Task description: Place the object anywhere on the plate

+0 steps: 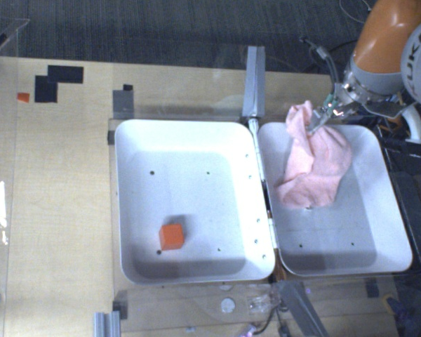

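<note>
The bench [56,188] is the largest thing here, pale wood with black tape marks near its far left corner. On it sit two shallow white bins side by side, split by a grey metal divider [253,83] that runs back from their shared edge. The left bin [196,153] has an orange cube [172,236] resting near its front left corner. The right bin [379,209] carries a pink cloth [312,167], which I take to be the task's object; no plate is apparent, so the target is probably one of the bins, most likely the left.

The grey arm with its orange band [393,27] reaches in from the right and ends at the gripper [321,116], which sits at the cloth's upper end. The cloth rises to a peak right at the fingertips and drapes down from there, its lower bulk bunched toward the middle of the right bin. That shape suggests the claw is clenched on a pinch of fabric at the top corner, with the cloth partly lifted.

The risk is the grip itself. Only a small fold seems caught, and most of the fabric's weight hangs below, so a quick lift or sideways swing could pull it free. A trailing hem could also snag on the divider or the bin wall during a crossing, leaving the cloth straddling both bins. A dragging tail might nudge the cube too.
</note>
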### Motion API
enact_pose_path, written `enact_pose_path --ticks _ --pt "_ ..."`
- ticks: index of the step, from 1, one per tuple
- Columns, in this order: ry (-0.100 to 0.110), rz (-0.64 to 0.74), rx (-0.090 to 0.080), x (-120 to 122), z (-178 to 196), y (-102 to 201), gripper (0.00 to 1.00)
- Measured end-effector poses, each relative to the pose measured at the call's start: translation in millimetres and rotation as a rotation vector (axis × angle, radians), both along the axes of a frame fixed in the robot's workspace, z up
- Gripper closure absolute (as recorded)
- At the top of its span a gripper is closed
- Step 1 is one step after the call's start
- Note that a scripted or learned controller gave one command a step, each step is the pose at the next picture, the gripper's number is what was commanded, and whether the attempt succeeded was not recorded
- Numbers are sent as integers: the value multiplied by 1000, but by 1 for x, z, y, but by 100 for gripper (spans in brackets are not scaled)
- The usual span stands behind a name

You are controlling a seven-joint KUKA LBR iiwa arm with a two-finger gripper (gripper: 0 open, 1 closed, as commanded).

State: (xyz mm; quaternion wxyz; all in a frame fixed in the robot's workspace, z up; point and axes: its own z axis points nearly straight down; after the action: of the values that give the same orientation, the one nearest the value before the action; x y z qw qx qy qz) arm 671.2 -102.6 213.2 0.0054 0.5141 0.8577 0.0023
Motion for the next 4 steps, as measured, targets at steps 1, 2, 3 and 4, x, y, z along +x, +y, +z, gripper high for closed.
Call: enact_pose_path --ticks 1,2,3,4 --pt "1 7 0 2 13 2 100" --pt "2 409 -3 -25 14 55 100" --pt "-1 810 -7 -40 24 108 100" --pt "-2 1078 -9 -62 33 152 100"
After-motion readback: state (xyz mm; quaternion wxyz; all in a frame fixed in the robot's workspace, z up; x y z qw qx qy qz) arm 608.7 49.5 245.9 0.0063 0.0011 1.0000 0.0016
